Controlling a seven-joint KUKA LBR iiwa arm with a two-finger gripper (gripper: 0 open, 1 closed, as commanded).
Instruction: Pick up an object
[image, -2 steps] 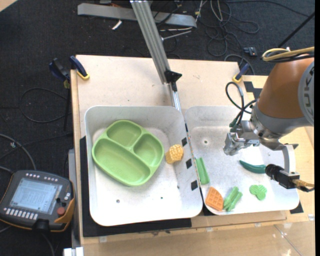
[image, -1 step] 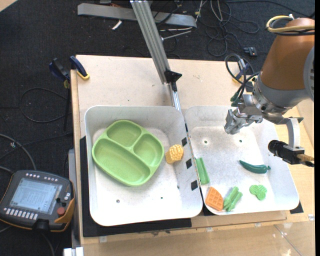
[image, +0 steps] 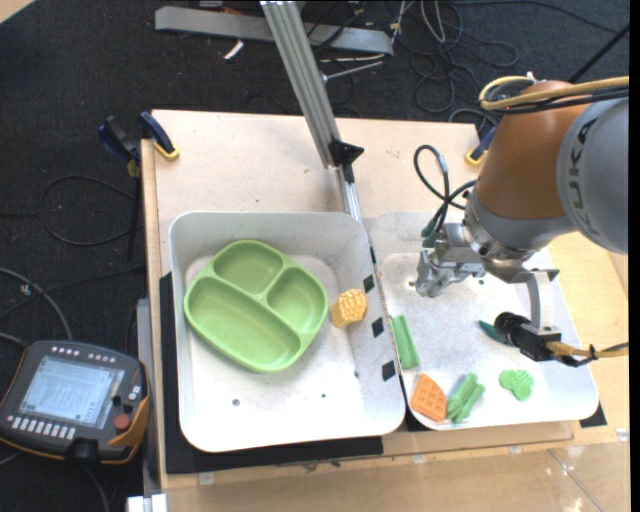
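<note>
We see a green stick (image: 404, 341) lying at the right bin's (image: 560, 400) left wall, its long axis running up-down in the frame. The hand (image: 432, 280) hovers up and right of it, over bare floor, its fingers' spacing beyond our telling. "KU" shows on the arm (image: 560, 170).

Right bin (image: 560, 405) far half bare; toys crowd near rim.
</note>
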